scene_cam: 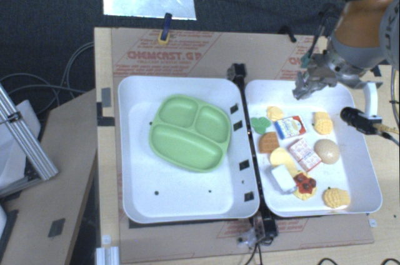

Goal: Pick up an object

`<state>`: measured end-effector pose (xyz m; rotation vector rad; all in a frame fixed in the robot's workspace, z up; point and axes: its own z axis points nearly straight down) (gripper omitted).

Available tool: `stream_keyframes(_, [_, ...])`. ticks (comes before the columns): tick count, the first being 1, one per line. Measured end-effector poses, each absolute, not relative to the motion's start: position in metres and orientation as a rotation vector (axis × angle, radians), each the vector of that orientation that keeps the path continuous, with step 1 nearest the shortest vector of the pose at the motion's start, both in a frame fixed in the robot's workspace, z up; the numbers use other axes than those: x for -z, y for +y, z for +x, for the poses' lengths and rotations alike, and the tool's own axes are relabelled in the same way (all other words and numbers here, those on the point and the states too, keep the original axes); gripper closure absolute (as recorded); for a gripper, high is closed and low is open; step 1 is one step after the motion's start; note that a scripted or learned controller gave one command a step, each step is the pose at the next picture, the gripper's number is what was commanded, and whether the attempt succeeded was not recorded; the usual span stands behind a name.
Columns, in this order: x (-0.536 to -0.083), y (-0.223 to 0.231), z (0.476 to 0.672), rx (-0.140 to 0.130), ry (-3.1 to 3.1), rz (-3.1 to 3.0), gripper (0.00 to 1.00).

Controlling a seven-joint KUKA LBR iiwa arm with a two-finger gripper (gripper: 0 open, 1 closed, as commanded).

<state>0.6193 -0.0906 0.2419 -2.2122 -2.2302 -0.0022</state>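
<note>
The right bin holds several toy foods: a blue and white packet, a red and white packet, a yellow corn piece, a beige egg-like ball, a brown cookie, a green leafy piece, a white block, a red and yellow piece and another corn piece. My gripper hangs over the bin's far edge, above and behind the food pile, with nothing visibly in it.
The left bin bears a green divided plate. A black divider runs between the bins. The arm's grey and orange body fills the top right. A black cylinder juts over the right bin's right side.
</note>
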Motion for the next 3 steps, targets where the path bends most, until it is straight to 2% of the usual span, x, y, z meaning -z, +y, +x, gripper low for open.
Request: stream_keyframes(3, [-0.214, 0.018, 0.525, 0.0, -2.228, -2.211, 1.0])
